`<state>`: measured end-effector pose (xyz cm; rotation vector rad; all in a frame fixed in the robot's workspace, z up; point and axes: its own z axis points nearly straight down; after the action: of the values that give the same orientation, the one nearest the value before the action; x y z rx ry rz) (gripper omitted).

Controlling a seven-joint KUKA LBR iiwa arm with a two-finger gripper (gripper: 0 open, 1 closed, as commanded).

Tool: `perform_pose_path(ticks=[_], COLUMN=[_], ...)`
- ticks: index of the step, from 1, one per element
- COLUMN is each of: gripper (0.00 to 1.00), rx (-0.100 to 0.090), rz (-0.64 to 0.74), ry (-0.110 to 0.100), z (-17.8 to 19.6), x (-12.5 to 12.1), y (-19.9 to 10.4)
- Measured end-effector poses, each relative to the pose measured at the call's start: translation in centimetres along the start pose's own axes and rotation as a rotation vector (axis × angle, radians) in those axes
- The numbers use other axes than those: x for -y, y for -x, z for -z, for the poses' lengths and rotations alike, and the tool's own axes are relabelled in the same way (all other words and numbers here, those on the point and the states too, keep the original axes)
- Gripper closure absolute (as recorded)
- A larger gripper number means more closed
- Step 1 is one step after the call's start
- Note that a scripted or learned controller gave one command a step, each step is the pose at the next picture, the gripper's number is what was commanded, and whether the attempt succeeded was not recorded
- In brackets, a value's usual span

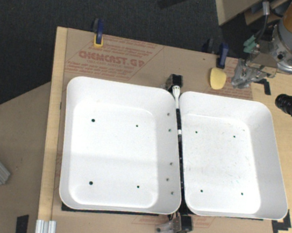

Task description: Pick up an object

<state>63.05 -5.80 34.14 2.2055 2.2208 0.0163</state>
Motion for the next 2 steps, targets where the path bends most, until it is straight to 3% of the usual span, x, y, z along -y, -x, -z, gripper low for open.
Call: perform_pose_path(ticks=[1,2], gripper=[1.0,1.0], rx=[-0.002,-0.001], rz=[-0.002,-0.005], ry=[-0.019,-0.011], z=[-8.2,-2.7], x=[-3.6,-1.6], y=[-5.1,-5.8])
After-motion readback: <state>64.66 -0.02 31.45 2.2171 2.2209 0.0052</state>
